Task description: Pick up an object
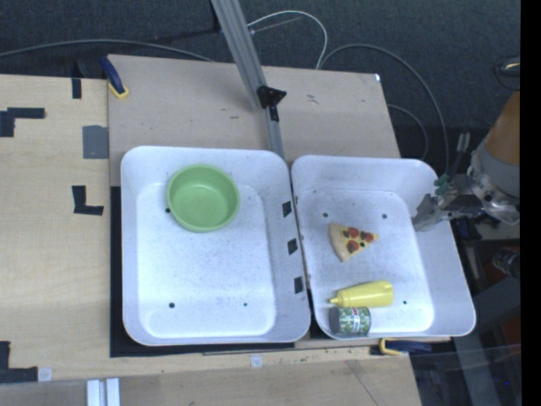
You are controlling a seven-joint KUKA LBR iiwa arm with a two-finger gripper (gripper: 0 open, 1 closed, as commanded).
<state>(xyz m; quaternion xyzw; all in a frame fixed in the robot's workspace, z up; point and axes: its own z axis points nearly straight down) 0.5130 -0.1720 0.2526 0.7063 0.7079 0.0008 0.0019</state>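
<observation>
in the camera view the two-finger gripper (433,210) hangs at the right bin's (397,174) right rim, its state i cannot tell. a yellow plastic squeeze bottle (363,294), a small green tin can (350,320) touching it and a flat toy pizza slice (351,241) lie lower centre-right, a green plastic bowl (203,198) upper left. the bottle could roll away, since bottle and can crowd together.

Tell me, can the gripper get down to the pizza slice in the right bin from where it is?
Probably yes: the gripper sits at the right bin's right rim, and the pizza slice lies apart from the other objects.
</observation>
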